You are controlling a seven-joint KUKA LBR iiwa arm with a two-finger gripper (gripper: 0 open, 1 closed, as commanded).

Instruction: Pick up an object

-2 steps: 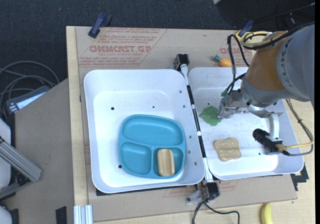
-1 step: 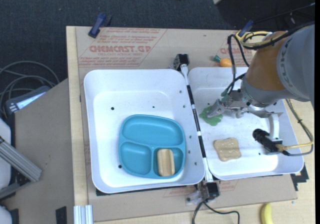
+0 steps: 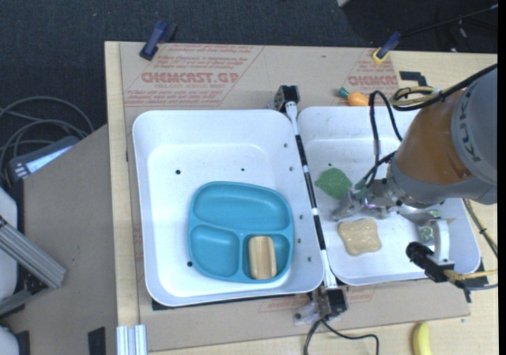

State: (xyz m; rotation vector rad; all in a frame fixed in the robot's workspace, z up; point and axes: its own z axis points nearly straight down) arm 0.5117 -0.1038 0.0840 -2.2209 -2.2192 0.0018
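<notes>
Yellow curved item [image 3: 421,339] at the near edge of the tabletop [image 3: 237,69], outside both bins. Cut off by the frame, too little showing to name.

Left bin [image 3: 158,148]: blue divided tray [image 3: 237,211] lies flat in the near half. One tan loaf-like piece [image 3: 262,257] in the tray's near-right compartment; the other compartments look bare.

Right bin [image 3: 340,128]: green leafy piece [image 3: 334,182] flat on the floor, close to the wall shared with the left bin. Just right of it, low over the bin, the pincer [image 3: 364,203], with the arm reaching in from the right. Tan flat piece [image 3: 360,236] lies on the bin floor just nearer the camera than the pincer, apart from the green piece.

Pincer state: cannot tell from this angle whether it is open or closed. Nothing visibly gripped.

Progress, as judged: early. The pincer is down among the candidates, but no grasp and no lift is shown, and both right-bin pieces lie on the floor. Left to do: close on one and raise it clear.

Around: blue clamp [image 3: 156,39] at the far left corner, small orange item [image 3: 357,96] on the tabletop behind the right bin.

Likely obstacles: the two pieces flank the pincer closely, both lie thin and flat, and the shared wall crowds the green one.
</notes>
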